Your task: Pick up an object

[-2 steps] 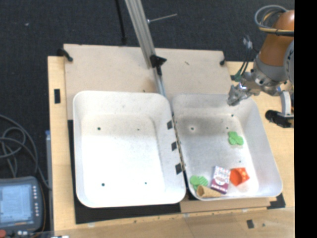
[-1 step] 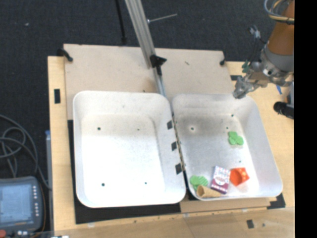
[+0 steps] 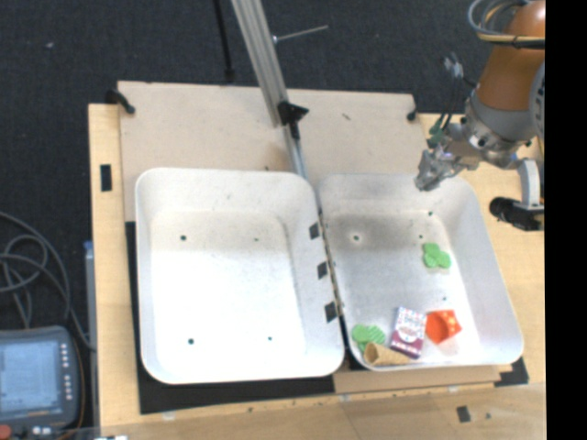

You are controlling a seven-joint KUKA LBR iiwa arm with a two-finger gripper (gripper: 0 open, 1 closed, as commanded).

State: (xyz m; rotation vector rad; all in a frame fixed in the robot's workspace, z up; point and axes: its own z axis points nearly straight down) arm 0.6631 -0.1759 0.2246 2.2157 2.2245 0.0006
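Observation:
My gripper (image 3: 428,178) hangs over the far right rim of the right bin (image 3: 385,200), pointing down, with nothing visible between its tips. In that bin lie a green piece (image 3: 437,258) near the right wall, a red-orange block (image 3: 442,325), a purple and white packet (image 3: 408,330), a second green piece (image 3: 367,335) and a tan cone-like piece (image 3: 383,354), all clustered at the near edge. The gripper stands well back from every one of them.
The left bin (image 3: 229,273) sits beside the right one, with a ridge of black clips (image 3: 323,269) between them. A slanted aluminium post (image 3: 261,53) rises behind the bins. A screen (image 3: 32,379) stands at the lower left.

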